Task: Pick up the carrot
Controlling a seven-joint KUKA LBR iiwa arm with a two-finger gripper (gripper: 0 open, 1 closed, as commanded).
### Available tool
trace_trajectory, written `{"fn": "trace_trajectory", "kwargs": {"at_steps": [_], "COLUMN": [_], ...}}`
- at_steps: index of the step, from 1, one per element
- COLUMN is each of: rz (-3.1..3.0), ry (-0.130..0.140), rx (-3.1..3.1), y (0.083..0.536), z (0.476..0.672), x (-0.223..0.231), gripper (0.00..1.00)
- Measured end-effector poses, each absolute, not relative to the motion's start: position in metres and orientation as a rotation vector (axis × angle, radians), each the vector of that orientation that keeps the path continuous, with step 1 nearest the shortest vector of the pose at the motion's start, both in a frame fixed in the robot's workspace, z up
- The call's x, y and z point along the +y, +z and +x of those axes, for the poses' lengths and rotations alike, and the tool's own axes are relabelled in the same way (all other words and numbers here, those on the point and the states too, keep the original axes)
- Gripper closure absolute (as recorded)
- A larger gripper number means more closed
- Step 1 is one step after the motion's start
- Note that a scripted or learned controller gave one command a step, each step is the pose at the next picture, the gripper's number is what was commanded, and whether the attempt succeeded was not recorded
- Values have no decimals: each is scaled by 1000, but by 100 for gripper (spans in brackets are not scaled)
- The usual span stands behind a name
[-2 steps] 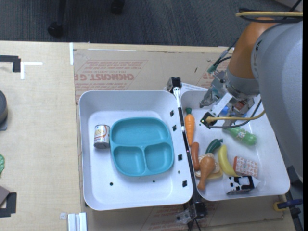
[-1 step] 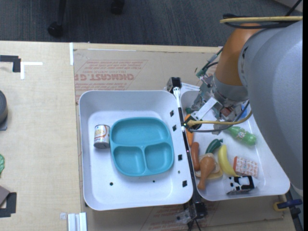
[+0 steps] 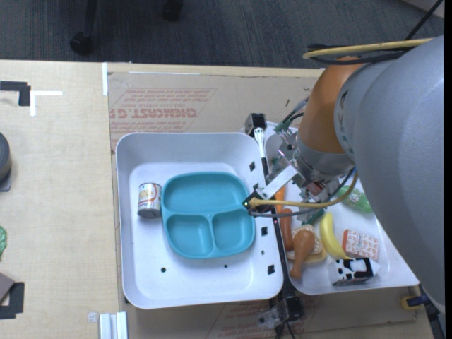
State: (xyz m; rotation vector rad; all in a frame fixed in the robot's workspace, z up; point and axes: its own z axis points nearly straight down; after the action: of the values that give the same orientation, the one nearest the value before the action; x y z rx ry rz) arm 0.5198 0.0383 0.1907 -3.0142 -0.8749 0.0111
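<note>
The carrot (image 3: 285, 226), a slim orange piece, lies along the left wall of the right bin (image 3: 395, 270), partly under the arm. My gripper (image 3: 304, 188) hangs low over the upper left part of that bin, just above and right of the carrot's top end. The grey wrist and orange band cover the gripper from above, and nothing shows held in it.
Near the carrot lie a brown drumstick (image 3: 302, 248), a banana (image 3: 328, 235), a red and white box (image 3: 361, 244), a black and white toy (image 3: 351, 270) and a green item (image 3: 360, 202). The left bin (image 3: 134, 267) holds a teal divided plate (image 3: 209, 214) and a small can (image 3: 149, 200).
</note>
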Motion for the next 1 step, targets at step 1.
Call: {"fn": "trace_trajectory", "kwargs": {"at_steps": [1], "rz": [-3039], "ry": [10], "rx": [-791], "y": [191], "z": [484], "x": [-9], "gripper": [0]}}
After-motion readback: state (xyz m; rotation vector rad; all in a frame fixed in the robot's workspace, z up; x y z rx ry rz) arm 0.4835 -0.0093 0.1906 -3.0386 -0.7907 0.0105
